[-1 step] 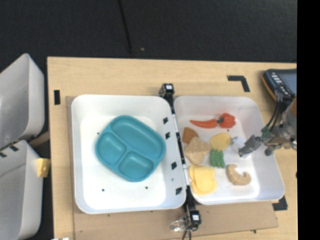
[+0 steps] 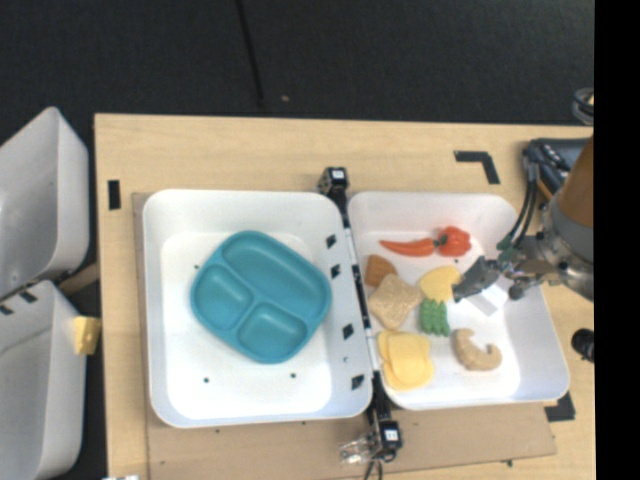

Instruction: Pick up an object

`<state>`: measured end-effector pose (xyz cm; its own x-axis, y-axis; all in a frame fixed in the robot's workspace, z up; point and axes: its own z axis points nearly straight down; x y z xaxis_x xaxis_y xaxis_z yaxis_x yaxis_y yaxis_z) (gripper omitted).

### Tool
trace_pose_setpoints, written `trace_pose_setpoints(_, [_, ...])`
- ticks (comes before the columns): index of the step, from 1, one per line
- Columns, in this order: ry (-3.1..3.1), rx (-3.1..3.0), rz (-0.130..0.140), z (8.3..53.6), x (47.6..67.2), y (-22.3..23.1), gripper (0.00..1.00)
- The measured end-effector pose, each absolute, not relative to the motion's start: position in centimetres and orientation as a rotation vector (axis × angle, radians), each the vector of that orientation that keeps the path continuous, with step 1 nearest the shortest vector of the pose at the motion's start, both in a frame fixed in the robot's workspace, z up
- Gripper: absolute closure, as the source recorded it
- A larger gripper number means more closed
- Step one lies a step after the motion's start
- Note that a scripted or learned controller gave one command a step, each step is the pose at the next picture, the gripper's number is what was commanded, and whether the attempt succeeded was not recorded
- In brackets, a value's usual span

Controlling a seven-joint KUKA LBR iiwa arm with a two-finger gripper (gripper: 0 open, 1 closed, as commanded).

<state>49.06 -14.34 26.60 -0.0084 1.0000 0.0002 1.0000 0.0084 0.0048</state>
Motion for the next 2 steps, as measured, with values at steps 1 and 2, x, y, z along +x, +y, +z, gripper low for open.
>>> trace_pose_setpoints(1, [2.241,2.212,-0.001,19.7,50.7,-2.5,0.0])
trace_pose_setpoints(2, [2.219,2.221,0.002,21.1,50.8,-3.4,1.0])
